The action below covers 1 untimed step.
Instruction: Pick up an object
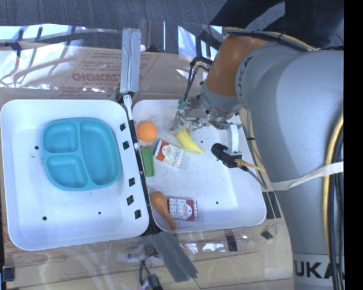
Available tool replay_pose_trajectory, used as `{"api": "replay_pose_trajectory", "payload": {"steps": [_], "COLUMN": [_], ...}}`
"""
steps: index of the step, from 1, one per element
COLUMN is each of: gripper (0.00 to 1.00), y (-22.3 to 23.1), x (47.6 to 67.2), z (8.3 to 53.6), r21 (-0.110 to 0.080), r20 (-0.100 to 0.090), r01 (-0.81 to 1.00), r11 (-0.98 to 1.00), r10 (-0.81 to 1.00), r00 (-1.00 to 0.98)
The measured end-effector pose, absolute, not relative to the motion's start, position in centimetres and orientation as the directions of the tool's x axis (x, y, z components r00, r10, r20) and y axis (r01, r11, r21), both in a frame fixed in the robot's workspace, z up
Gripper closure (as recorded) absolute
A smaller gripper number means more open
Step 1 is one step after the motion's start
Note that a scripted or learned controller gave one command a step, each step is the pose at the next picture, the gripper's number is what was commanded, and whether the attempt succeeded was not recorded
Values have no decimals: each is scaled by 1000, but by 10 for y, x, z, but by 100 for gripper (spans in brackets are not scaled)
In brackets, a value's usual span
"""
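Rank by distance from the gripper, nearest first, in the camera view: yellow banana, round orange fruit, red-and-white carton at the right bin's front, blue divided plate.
From the gripper:
1. Yellow banana, just below the gripper in the right bin.
2. Round orange fruit, at the right bin's left wall.
3. Red-and-white carton, near the right bin's front edge.
4. Blue divided plate, in the left bin.
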<state>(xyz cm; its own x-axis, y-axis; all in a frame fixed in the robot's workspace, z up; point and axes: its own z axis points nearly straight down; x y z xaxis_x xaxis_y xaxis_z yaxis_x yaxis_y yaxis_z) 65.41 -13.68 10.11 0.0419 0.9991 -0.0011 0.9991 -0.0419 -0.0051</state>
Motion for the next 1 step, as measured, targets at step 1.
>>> {"api": "replay_pose_trajectory", "payload": {"steps": [1], "gripper": [100], "y": [-85], "x": [577], "z": [203], "r21": [-1], "r20": [0], "r01": [997], "r11": [-83], "r10": [997], "r00": [83]}}
